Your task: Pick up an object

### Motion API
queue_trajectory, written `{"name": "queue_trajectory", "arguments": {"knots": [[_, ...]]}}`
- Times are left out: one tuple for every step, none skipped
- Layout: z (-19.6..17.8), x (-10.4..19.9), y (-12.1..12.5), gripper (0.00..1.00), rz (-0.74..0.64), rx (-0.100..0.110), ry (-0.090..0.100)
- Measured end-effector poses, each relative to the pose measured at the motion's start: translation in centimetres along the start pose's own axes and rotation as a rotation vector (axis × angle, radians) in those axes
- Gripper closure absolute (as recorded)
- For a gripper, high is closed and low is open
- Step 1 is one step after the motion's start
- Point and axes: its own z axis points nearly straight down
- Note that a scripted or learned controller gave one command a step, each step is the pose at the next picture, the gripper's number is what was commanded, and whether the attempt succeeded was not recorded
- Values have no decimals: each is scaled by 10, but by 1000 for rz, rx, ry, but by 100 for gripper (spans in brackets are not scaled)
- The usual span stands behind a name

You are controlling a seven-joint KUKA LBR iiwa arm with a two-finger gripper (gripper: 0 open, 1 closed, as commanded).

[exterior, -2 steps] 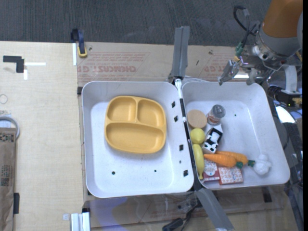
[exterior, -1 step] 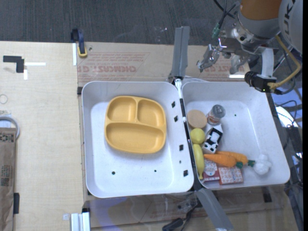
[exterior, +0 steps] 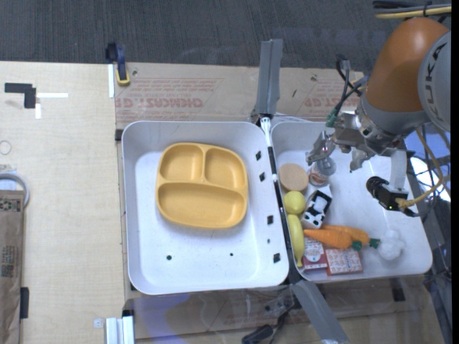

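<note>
— Two white bins sit side by side on the bench. What does the left bin (exterior: 143,256) hold?

— One yellow divided plate (exterior: 202,185), lying flat toward the back half of the bin, with two small compartments at the rear and one long one at the front.

— And the right bin (exterior: 409,256)?

— Several small things, mostly crowded along its left wall. A round tan disc (exterior: 292,177) lies nearest the back, with a lemon (exterior: 294,202) just in front of it and a banana (exterior: 295,236) running forward from the lemon along the wall. Beside the lemon is a black and white cube (exterior: 316,208). A toy carrot (exterior: 337,236) lies crosswise in front of the cube, its green top pointing right, and it rests over the edge of a flat printed card (exterior: 333,259). A white fluffy ball (exterior: 391,245) sits near the right front corner, apart from the rest.

— Where is the arm?

— It reaches in from the right, the orange band (exterior: 405,63) high above the bin's back right corner. The gripper (exterior: 323,165) hangs over the rear of the right bin, just right of the tan disc and behind the cube.

— Is it holding anything?

— That cannot be told; the tip is a small metallic blur, and nothing is clearly seen in its grasp. A black part (exterior: 380,188) with a cable hangs to its right.
</note>
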Motion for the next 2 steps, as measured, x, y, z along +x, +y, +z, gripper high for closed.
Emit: {"name": "queue_trajectory", "arguments": {"knots": [[118,-26,-9,0,-33,-1,1],[110,-27,-9,100,-30,1,1]]}}
